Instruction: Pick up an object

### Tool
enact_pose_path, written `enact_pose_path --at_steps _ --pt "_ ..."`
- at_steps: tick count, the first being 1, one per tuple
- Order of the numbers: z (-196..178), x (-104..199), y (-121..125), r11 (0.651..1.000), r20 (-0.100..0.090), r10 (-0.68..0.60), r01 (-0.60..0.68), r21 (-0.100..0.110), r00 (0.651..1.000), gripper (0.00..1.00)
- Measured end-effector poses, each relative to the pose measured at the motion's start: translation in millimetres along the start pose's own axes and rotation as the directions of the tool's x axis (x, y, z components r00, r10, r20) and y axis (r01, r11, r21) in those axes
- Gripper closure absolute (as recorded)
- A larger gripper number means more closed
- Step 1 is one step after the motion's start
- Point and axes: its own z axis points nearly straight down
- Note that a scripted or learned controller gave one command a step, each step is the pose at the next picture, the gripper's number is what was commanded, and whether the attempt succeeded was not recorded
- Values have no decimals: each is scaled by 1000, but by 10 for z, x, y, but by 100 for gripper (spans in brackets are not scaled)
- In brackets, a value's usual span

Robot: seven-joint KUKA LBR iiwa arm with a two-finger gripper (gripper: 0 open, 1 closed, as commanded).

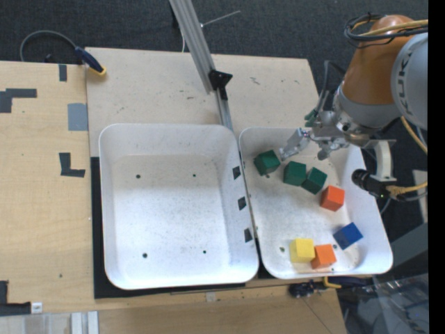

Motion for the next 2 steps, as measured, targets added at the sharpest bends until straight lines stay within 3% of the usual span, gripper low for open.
enact_pose_path --at_steps 1,2 --pt "-1 -1 0 1000 0 0 0 0 1000 0" --pt "444 46 -12 1000 1 1 -1 4 1000 0"
